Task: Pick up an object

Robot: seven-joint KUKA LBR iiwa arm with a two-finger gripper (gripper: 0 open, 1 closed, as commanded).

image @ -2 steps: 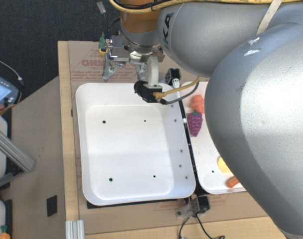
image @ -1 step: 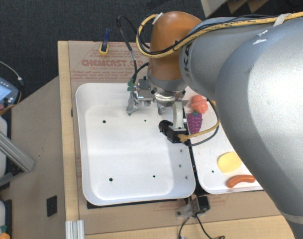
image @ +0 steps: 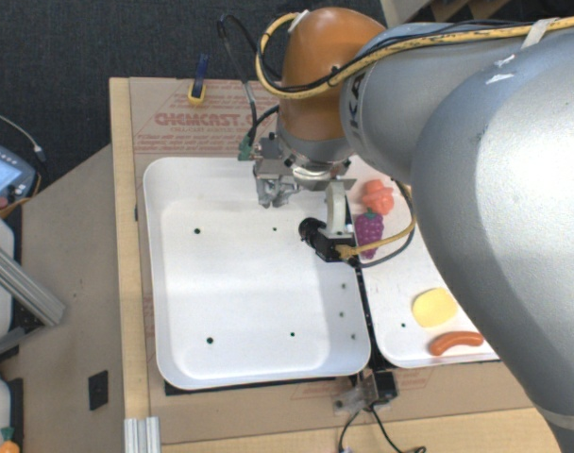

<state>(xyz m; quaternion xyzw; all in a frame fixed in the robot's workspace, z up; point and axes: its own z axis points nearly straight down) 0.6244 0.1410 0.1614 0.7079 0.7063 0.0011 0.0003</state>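
**Tool hangs over the far edge of the left bin**

You see the metal two-finger tool [image: 279, 189] above the far part of the shallow white left bin [image: 174, 281]; whether it is apart or together, you cannot tell. In the white right bin [image: 400, 343] lie a purple toy grape bunch [image: 369, 227], an orange-pink lumpy toy [image: 379, 196], a yellow rounded block [image: 434, 307] and an orange sausage-shaped toy [image: 455, 343].

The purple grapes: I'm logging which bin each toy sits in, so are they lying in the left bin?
No, the purple grapes lie in the right bin, just past the divide from the left bin, beside the gripper.
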